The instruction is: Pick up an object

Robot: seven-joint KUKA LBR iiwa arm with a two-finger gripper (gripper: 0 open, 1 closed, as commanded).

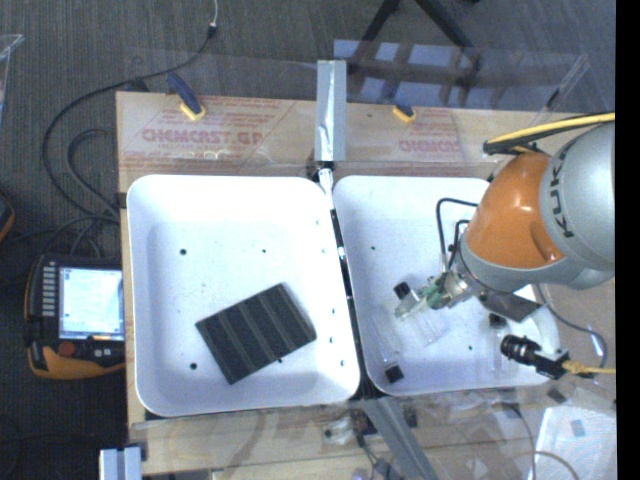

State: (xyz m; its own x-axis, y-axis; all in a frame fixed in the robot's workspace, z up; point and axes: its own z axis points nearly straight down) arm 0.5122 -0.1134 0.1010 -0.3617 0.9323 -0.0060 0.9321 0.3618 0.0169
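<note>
We are seeing a flat dark grey rectangular block with ridged grooves [256,332] lying in the left white shallow bin [160,218], toward its lower middle, turned at a slant so its long side is running up to the right. Its top is showing parallel raised strips.

The grey arm with the orange band [510,223] is reaching in from the right, over the right white shallow bin [385,208]. The two-finger gripper [425,298] is hanging low over the middle of that bin, pointing left. We cannot tell how far apart its parts are standing, nor whether anything is caught there; the tip is small and blurred.

The ridged block is sitting well apart from the gripper, across the divider between the bins, to its left and slightly lower in the view.

A small black piece [393,373] is lying near the right bin's lower edge, below the gripper.
</note>
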